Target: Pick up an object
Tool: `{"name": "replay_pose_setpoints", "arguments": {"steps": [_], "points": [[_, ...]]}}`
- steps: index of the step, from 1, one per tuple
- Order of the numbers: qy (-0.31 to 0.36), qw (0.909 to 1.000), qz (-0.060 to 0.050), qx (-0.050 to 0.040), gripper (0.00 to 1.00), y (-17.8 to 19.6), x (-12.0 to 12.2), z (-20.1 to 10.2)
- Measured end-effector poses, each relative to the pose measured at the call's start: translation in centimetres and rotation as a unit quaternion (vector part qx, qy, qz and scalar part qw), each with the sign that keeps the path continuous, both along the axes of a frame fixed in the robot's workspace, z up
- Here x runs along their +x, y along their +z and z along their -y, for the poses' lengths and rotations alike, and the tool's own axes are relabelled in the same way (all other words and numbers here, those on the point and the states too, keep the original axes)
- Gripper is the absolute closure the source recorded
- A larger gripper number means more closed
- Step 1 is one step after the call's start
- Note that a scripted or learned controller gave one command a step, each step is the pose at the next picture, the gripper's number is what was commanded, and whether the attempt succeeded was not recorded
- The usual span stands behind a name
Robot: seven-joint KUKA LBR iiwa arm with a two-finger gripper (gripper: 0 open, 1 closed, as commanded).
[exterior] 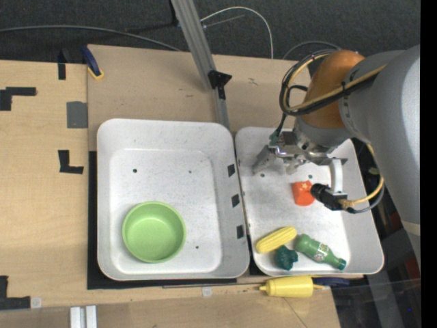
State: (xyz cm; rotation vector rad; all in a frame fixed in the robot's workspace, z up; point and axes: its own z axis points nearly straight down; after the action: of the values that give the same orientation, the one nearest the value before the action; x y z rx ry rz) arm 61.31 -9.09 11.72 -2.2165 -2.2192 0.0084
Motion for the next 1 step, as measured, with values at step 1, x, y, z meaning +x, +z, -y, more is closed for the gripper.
{"name": "replay_pose_setpoints", "arguments": {"steps": [1], "points": [[0.001,1.0,0.003,-0.0009,0.0,-3.01,-0.05,-0.03]]}}
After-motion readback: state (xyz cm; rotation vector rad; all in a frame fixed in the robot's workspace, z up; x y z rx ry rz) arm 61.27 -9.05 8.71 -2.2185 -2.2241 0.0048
